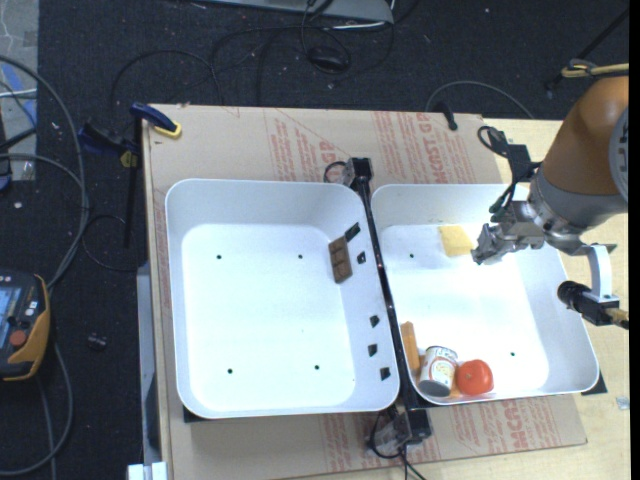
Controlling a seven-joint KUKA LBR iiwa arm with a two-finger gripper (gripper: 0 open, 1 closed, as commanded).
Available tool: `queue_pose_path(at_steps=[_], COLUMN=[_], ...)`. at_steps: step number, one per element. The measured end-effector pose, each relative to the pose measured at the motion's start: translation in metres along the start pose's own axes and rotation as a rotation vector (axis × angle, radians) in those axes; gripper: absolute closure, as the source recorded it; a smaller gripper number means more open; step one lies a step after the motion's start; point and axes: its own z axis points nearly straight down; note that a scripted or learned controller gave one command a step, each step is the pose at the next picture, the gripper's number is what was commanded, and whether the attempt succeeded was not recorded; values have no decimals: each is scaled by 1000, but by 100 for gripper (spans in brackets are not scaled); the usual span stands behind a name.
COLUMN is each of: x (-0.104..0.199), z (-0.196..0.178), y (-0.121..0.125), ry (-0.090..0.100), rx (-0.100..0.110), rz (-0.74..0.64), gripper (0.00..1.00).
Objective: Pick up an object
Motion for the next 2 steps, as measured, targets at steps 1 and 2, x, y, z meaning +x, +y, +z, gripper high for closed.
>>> queue_pose_path(at_steps=[1, 2], x=[0, 44], z=[-41, -37], y=[1, 8], ry=[0, 2], rx=[1, 4], rz=[0, -3], gripper=[100, 100])
